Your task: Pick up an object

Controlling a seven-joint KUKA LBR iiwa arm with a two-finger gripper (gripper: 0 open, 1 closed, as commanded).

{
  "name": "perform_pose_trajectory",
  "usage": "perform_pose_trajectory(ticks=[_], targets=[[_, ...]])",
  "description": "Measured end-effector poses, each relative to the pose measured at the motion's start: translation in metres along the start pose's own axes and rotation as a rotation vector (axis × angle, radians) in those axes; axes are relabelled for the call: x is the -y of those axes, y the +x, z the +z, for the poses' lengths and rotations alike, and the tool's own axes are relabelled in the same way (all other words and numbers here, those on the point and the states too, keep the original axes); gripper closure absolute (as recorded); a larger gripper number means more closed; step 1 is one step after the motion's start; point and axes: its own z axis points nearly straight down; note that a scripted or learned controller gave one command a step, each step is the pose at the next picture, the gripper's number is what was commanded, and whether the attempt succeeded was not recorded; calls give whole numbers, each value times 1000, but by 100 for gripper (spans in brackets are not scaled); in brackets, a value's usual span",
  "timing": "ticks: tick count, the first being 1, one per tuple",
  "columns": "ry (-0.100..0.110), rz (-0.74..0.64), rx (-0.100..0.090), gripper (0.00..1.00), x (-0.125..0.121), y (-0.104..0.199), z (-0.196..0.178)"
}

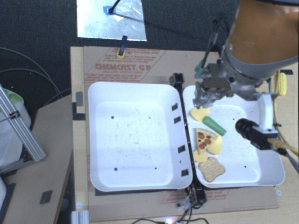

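The right bin (268, 171) holds several toy foods: a yellow piece (200, 114) near its far left corner, a green cylinder (214, 125), a pizza slice (204, 139) lying on a pale yellow piece (215, 146), and a tan cracker (212, 169) near the front. My gripper (204, 100) hangs over the far left part of this bin, its tips just above the yellow piece. Nothing shows between its fingers.
The left bin (135, 134) sits beside it, divided by black clips (182, 148). A black cylindrical part (252, 132) of the arm reaches over the right bin. A metal sheet (111, 13) lies beyond the bench.
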Motion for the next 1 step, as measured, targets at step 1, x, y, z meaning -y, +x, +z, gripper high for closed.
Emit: perform_pose_trajectory(ticks=[1], targets=[[-4, -2, -1, 100, -1, 0, -12]])
